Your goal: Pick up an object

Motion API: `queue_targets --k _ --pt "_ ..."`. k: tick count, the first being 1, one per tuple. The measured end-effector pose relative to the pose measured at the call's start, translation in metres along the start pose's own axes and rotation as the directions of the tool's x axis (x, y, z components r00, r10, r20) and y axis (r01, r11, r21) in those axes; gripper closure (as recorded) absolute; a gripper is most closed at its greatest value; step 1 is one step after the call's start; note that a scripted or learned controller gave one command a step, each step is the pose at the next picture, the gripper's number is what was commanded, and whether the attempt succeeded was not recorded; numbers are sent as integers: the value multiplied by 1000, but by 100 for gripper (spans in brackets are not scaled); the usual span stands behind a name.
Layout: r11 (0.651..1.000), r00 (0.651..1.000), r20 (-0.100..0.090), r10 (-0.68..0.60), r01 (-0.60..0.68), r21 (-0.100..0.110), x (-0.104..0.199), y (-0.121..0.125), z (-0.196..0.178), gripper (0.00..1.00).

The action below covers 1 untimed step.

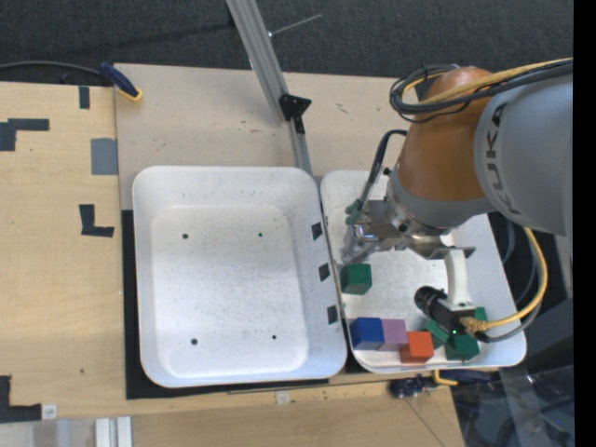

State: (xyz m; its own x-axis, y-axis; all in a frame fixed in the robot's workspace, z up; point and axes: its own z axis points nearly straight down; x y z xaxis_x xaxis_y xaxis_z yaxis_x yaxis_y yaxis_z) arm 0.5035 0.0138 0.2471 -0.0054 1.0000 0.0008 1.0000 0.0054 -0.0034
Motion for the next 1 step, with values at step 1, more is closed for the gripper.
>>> queue_targets --k 1 --pt "1000 1000 -1 -3 3 -1 61 -7 0 100"
